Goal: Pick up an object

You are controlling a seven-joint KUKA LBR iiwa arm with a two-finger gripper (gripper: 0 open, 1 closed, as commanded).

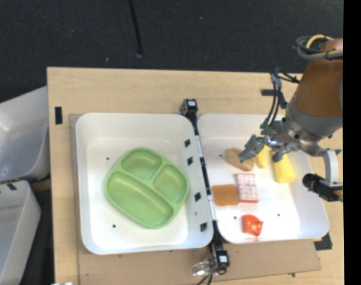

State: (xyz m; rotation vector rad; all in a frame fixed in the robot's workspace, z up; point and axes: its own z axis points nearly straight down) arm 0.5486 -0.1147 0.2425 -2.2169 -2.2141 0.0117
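Observation:
My gripper [265, 152] hangs over the right bin [305, 218], its fingers spread open. A small yellow piece [262, 158] lies in the gap between the fingertips, and I cannot tell whether they touch it. A tan bun-like piece [235, 158] sits just left of the left finger [250, 149]. A larger yellow piece [284, 171] lies below the right finger. Further forward are a pink-and-white box [247, 187], a brown slab [225, 195] and a red piece [252, 224].
The left bin [88, 218] holds a green divided plate [147, 186]. A black divider with clips [198, 159] runs between the bins. The arm's grey and orange body [317, 100] stands over the right bin's far right corner.

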